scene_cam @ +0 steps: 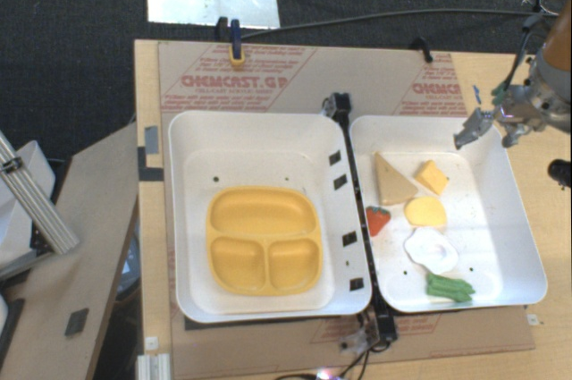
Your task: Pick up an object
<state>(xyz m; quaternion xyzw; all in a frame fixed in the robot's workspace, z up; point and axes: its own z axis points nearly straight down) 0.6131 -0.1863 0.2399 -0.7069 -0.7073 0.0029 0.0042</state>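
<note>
Nothing picked yet: your end effector (490,126) hangs over the right bin's (523,226) far corner, fingers spread, nothing between them. Your candidates lie below in that bin: cheese cube (433,176), tan wedge (392,181), yellow disc (425,212), fried egg (432,250), strawberry (377,220) against the divider, green vegetable (449,287). They're bunched close, so neighbours may crowd a grasp. The left bin (192,190) holds a yellow tray (264,239).

Both white bins (268,132) smooth glossy plastic, yellow divided tray (264,240) matt plastic at 8 o'clock, printed brown cardboard sheet (295,74) underneath, matt, dark rough carpet (71,12) beyond.
</note>
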